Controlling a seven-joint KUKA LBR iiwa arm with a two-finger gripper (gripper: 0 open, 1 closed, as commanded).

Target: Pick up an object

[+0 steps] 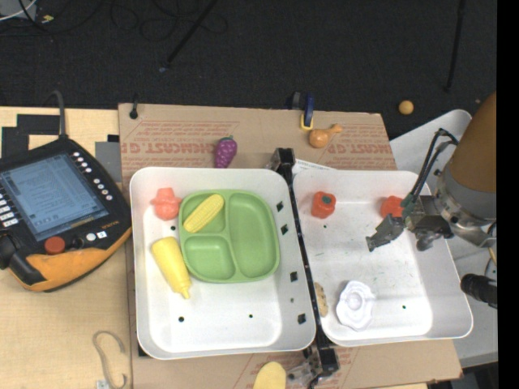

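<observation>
In the right bin (454, 322) lie a red-orange toy with a green top (323, 204), a small red block (392, 206), a white crumpled piece (355, 305) and a small tan item (322, 300) by the left wall. My gripper (403, 237) hangs over the right part of this bin, just in front of the red block. Its dark fingers (381, 236) stand apart, open, with nothing between them. The left bin (211, 322) holds a green divided plate (251, 241) with a corn cob (203, 211) on it, a pink toy (165, 203) and a yellow bottle-shaped toy (172, 263).
Purple grapes (225, 151), an orange pear-like toy (323, 135) and an orange ball (405, 107) lie behind the bins. A yellow lemon (270, 374) sits at the front edge. A teach pendant (57, 209) rests at the left.
</observation>
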